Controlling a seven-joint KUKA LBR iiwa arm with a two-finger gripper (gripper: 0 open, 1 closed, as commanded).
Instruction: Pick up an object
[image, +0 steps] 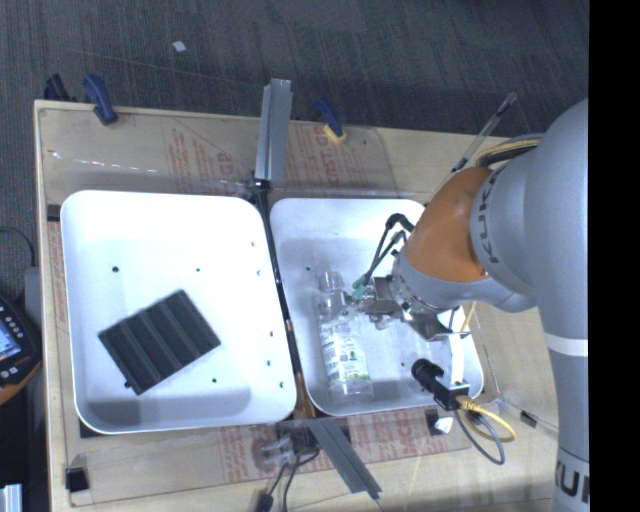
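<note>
Though light, the clear plastic bottle looks slippery; we would grip its body. We cannot tell the end effector's state.

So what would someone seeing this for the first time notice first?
Probably the big grey arm with its orange band, reaching in from the right over the right bin. Below its gripper a clear plastic bottle lies on the bin floor. In the left bin, a dark ribbed rectangular pad lies askew.
</note>
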